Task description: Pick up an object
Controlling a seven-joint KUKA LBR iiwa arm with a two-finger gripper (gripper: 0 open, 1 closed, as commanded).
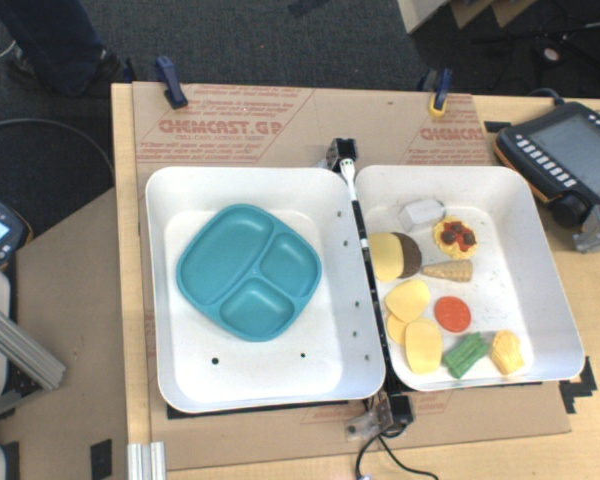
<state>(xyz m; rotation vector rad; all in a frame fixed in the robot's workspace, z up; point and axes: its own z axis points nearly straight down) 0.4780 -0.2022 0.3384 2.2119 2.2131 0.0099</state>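
The right bin [540, 268] holds several toy foods. A grey block [421, 212] lies at the back beside a small tart with red topping [455, 236]. A yellow and brown piece [394, 256] rests by the left wall, with a tan cone [449, 272] to its right. Two yellow chip-like pieces [414, 320] sit nearer the front, a red disc [453, 314] beside them. A green piece [465, 354] and a yellow piece [506, 351] lie at the front edge.
The left bin [180, 368] carries a teal divided plate [248, 271]. A black tablet-like device [565, 152] sits at the bench's right. Two clamps [170, 81] [440, 90] grip the cardboard's back edge.
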